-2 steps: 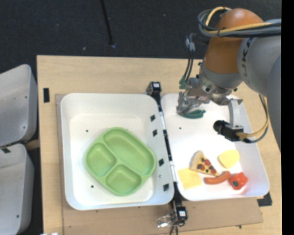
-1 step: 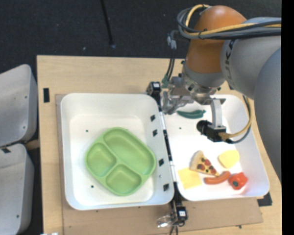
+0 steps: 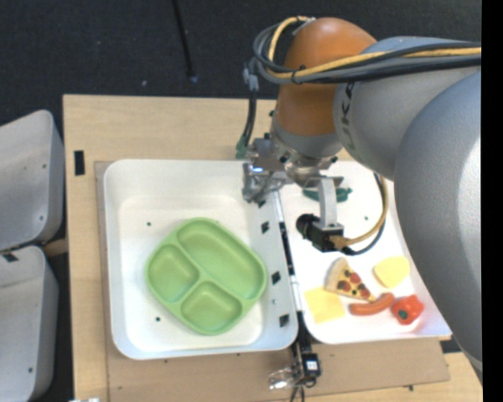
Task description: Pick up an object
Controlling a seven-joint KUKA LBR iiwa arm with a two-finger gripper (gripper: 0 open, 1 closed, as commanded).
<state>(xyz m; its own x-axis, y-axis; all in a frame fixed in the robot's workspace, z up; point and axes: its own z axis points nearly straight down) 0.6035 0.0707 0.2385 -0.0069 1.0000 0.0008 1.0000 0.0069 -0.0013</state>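
Gripper (image 3: 306, 193) hangs low over the divide between the two bins, at the inner top corner of the right bin (image 3: 370, 329); fingers hidden under the wrist hardware, so whether it is open or closed cannot be told, and nothing can be seen in its grasp. Orange band (image 3: 318, 74) of the arm directly above it, yellow and black cables looping over the top. Grey arm (image 3: 427, 124) covers the right side of the right bin. Just below the gripper, a black block (image 3: 318, 231) with a yellow cable curving off toward the right. Small green item (image 3: 343, 194) peeks out beside the gripper, too hidden to identify. Farther down in the right bin, toy food: pizza slice (image 3: 347, 280), yellow wedge (image 3: 391, 271) to its right, yellow square (image 3: 324, 305) at its lower left, sausage (image 3: 370, 306) below, red piece (image 3: 407, 310) touching the sausage's right end. All lie well apart from the gripper. Left bin (image 3: 121, 224) holds a green divided plate (image 3: 204, 276), three compartments, tilted on the bin floor.
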